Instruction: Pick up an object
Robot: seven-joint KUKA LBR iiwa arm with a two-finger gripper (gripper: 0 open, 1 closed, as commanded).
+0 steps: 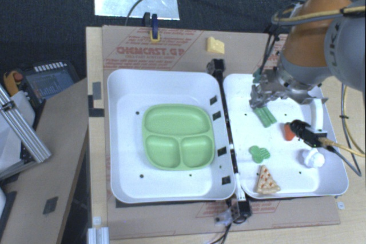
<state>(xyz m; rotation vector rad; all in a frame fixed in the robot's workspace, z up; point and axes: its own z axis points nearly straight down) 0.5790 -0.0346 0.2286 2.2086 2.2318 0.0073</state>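
My gripper (258,100) hangs low over the back left part of the right bin (337,183), right at the upper end of a green oblong block (266,118). Whether it touches the block is hidden by the wrist. In the same bin lie a small red piece (289,132), a green broccoli-like piece (259,152), a pizza slice (266,180), a white round piece (313,159) and a white stick (317,113).
The left bin (123,180) holds a green divided plate (176,136). A yellow cheese wedge (215,45) lies on the cardboard behind the bins. A black divider (224,123) runs between the bins. The arm covers the right bin's back right corner.
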